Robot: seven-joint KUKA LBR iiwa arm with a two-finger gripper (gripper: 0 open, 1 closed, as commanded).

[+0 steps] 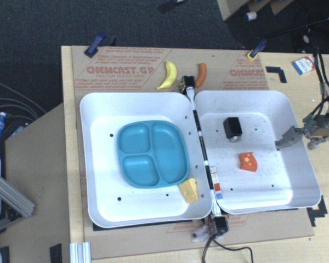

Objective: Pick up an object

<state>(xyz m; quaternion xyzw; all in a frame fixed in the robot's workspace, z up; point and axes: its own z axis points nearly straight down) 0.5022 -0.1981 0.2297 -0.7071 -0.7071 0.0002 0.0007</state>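
- Gripper (287, 138) sits at the right wall of the right bin (296, 193); I cannot tell if it is released or clenched.
- Black block (232, 129) lies near this bin's middle, orange piece (248, 161) below it, apart.
- Risk: coming down between the two, it may catch nothing.
- Risk: a low approach could knock the bin wall.
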